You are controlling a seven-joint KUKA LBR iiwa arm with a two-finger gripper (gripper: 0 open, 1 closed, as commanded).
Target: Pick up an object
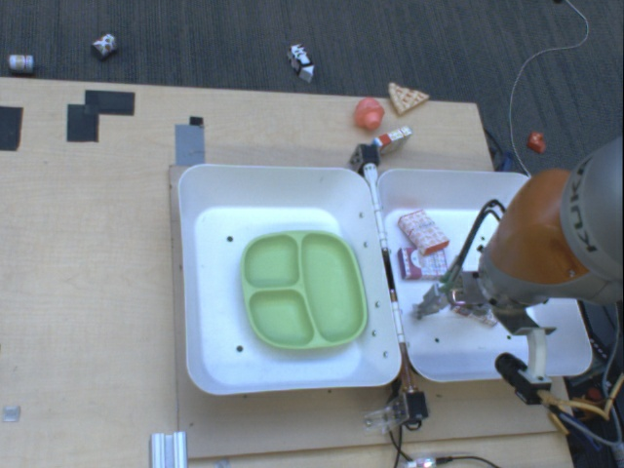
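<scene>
tool (441, 298) low in right bin (556, 351), grip state unreadable | target: small red-white carton (422, 231) | likely light, stiff, crushable | pinch across narrow sides, gently

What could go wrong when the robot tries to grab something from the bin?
The gripper hangs low in the right bin, a little below the small red and white box, so it might close on nothing. The box lies tilted on a flat packet, so a pinch could push it aside or catch both. The divider between the bins is close, so the arm might bump it.
</scene>
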